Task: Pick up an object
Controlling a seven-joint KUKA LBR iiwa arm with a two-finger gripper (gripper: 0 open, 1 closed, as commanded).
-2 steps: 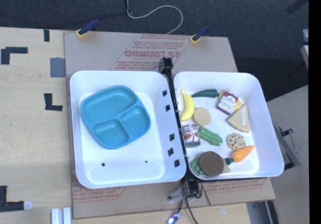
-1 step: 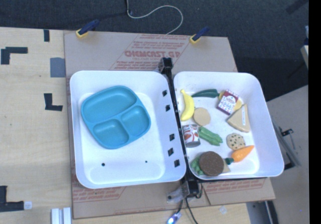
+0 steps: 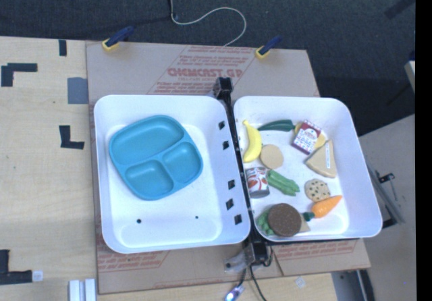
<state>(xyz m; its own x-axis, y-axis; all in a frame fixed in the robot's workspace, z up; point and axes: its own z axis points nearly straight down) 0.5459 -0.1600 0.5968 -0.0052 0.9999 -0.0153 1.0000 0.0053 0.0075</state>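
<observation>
The things I could pick all lie in the right bin [image 3: 358, 158], none of them lifted. Along its left wall a yellow banana [image 3: 251, 142] lies lengthwise, with a round tan biscuit [image 3: 272, 156] touching it on the right. Nearer than those stands a small can [image 3: 257, 181], and a green pod [image 3: 283, 183] lies just beside it. At the near edge sits a brown burger [image 3: 284, 219] with a bit of green showing at its left. To its right lies an orange carrot [image 3: 326, 206], and a speckled cookie [image 3: 316, 189] sits just beyond that. Farther back are a pale wedge [image 3: 323, 159], a red and white box [image 3: 306, 136] touching its far side, and a dark green bean [image 3: 277, 125] near the far wall.

Whether my gripper is released or clenched, I cannot tell.

The left bin [image 3: 108, 117] touches the right one and holds a blue divided plate [image 3: 156, 156]. Both bins rest on a cardboard sheet [image 3: 202, 70] held by two clamps [image 3: 117, 38] at its far corners, and a thin cable [image 3: 202, 16] loops beyond them.
</observation>
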